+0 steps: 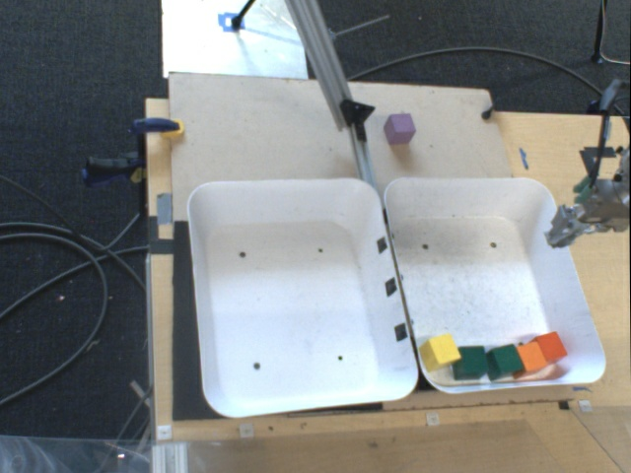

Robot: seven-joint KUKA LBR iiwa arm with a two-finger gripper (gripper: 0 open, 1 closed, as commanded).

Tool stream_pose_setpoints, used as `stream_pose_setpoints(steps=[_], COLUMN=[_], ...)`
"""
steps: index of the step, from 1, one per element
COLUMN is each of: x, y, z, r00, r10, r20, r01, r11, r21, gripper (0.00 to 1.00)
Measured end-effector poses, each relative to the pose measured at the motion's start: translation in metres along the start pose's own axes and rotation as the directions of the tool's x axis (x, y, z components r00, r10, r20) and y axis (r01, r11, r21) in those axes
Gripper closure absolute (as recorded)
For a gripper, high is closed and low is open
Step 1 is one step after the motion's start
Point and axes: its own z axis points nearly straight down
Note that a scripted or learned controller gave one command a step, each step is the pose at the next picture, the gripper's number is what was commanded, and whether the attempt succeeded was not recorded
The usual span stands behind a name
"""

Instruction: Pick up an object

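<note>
1. Your hand [570, 227] sits at the far right of the camera view, over the right rim of the right bin [473, 205]. Its metal parts are small and blurred, so you cannot tell how it is set, and nothing can be seen held in it.
2. The things to pick lie well below and a little left of your hand, in a row along the near wall of the right bin.
3. Running leftward away from your hand, that row is: a red-orange block [551, 345], an orange block [533, 357], a green block [506, 361], a dark green block [470, 363], and a yellow block [440, 351]. Neighbours touch or nearly touch.
4. The left bin [212, 215] lies far left of your hand, its side pressed against the right bin.
5. A purple cube [399, 128] rests on the table [246, 126], up and left of your hand, beyond both bins.
6. A grey slanted pole [320, 47] crosses just left of that cube.
</note>
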Motion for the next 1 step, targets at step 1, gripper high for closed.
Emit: stream_pose_setpoints(steps=[1], x=[-0.0331], y=[-0.0189], z=[-0.1612], r00=[1.0], r10=[0.0], r20=[0.003], r01=[0.0], r11=[1.0], r21=[-0.002], gripper=[1.0])
